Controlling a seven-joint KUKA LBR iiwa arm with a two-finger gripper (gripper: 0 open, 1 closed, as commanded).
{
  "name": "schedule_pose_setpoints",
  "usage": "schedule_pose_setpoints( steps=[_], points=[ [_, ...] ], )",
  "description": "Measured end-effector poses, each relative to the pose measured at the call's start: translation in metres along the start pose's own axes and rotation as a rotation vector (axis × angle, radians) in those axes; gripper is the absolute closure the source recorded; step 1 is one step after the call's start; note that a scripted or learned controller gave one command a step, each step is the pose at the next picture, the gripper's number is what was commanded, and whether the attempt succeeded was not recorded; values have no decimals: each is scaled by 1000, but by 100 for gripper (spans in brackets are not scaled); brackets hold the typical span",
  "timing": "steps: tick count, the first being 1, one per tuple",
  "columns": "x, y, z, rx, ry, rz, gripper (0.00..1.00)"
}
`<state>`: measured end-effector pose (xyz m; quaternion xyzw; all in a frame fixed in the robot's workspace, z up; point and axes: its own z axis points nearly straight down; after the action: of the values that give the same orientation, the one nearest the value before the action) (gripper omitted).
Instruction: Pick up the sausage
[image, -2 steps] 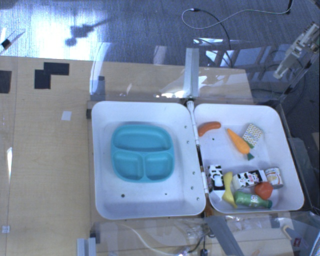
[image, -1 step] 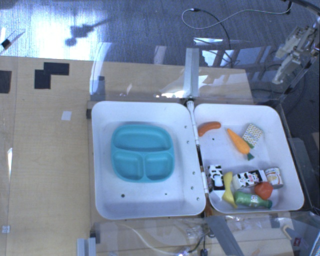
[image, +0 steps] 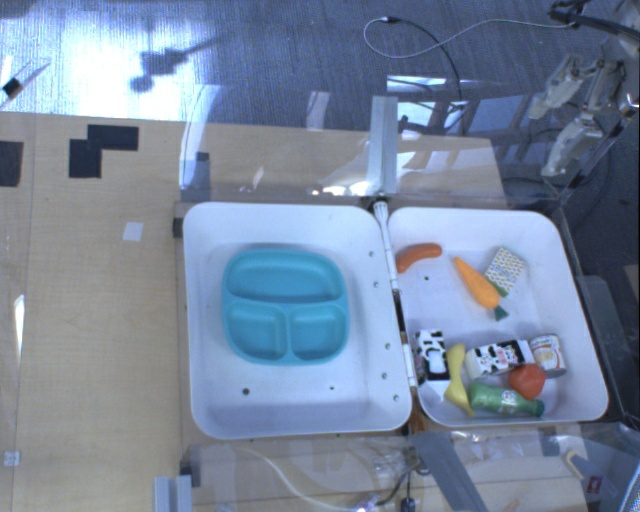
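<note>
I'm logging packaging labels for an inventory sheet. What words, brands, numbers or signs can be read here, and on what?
No text can be read.
Cow-patterned milk cartons and: black patches, print too blurred.
Small can: label too small.
Checkered packet: pattern, no legible words.
Green bottle: label unreadable.
</note>
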<state>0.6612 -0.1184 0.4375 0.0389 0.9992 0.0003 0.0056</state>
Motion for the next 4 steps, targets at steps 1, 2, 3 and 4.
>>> schedule_pose_setpoints(
  steps=[1,2,3,4],
  points=[
    [-6,-4,-1,0,-3,-251,0],
    [-9,-6,-1,0,-3,-482,0],
    [-8,9,-1,-1,-3,-1060,0],
    [-8,11,-1,-1,-4,-1335,0]
  ],
)
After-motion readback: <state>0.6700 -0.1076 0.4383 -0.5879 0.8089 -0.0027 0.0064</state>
